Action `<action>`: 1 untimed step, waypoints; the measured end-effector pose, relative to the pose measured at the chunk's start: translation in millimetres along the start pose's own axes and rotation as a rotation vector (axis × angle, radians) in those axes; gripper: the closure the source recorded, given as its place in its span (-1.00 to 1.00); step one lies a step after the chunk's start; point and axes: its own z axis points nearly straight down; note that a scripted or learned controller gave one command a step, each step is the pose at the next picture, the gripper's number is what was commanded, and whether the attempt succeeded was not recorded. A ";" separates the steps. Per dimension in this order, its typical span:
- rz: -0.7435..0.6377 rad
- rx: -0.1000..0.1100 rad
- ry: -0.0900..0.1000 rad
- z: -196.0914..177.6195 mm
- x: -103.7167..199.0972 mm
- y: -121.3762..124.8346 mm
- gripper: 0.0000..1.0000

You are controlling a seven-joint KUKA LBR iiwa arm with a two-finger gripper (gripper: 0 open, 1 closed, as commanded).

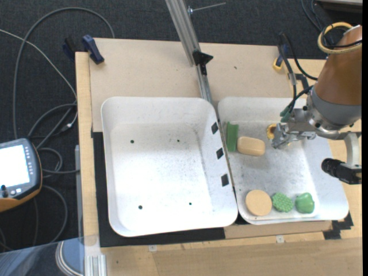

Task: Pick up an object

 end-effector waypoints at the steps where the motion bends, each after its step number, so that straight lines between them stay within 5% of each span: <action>1: 0.001 0.000 0.000 -10.5 53.5 25.6 1.00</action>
